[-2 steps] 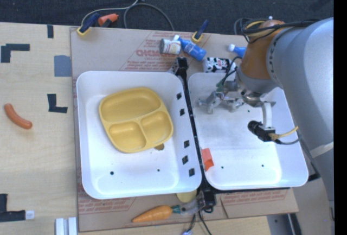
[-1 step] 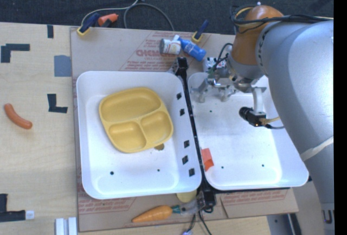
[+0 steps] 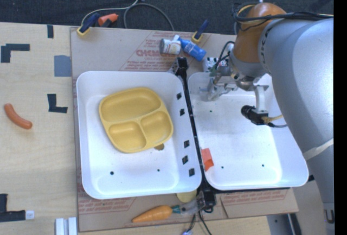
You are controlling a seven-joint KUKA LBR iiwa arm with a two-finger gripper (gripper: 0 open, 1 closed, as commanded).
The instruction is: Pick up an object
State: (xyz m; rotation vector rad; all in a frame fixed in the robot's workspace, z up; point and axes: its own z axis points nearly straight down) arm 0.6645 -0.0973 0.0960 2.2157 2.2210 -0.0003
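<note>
A toy carrot point(image 3: 153, 213) lies on the bench's near edge, below the left bin point(image 3: 87, 136). In that bin sits a yellow plate point(image 3: 135, 119) — three compartments. The gripper point(image 3: 214, 87) hangs low over the right bin's point(image 3: 249, 169) far corner; whether its fingers are apart, I cannot tell.

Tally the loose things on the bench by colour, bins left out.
Yellow: 1, the divided plate
Orange: 2, the carrot and the sausage
Blue and white: 1, the bottle
Total: 4
</note>
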